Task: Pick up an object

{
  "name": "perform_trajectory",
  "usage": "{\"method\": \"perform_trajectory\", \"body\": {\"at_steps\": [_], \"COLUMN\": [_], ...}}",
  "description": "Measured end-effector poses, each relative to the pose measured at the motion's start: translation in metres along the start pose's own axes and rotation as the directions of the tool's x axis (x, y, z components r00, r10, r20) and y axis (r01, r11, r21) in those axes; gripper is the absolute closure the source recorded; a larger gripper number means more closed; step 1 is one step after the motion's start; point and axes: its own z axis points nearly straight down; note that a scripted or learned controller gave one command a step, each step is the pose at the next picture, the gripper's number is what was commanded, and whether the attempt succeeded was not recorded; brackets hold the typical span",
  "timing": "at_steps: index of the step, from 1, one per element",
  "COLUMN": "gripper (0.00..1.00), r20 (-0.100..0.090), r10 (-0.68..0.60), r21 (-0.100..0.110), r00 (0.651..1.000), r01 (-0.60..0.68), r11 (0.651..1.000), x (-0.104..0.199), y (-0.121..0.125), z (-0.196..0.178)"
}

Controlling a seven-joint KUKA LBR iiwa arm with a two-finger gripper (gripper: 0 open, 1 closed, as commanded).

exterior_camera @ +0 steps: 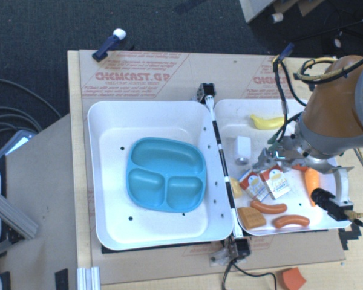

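A: What lies on the counter (139, 77)?
B: Two white bins. The left bin (103, 162) holds a blue divided plate (166, 174).
A: And the right bin (230, 116)?
B: A banana (266, 122) at twelve o'clock, a carrot (312, 177) at three, two sausages (281, 215) at six, a snack packet (267, 183) mid-bin.
A: The tool (272, 156)?
B: Above the packet; the arm's bulk hides it, so I cannot tell its state.

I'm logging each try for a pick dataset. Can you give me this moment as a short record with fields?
arm: over the right bin, reaching in from the right
gripper: low above the food pile
left bin: holds a blue divided plate
right bin contents: banana, two sausages, cracker, carrot, small packets
held object: none visible
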Motion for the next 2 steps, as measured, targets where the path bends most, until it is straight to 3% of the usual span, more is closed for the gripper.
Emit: {"method": "perform_trajectory", "body": {"at_steps": [1, 2], "gripper": [1.0, 1.0], "r20": [0.001, 0.001], "r10": [0.0, 0.002], "r21": [-0.002, 0.001], "r00": [1.0, 1.0], "r01": [0.0, -0.002], "r11": [1.0, 1.0], "x": [0.072, 0.038], "y": [0.009, -0.025], "z": [-0.063, -0.069]}}
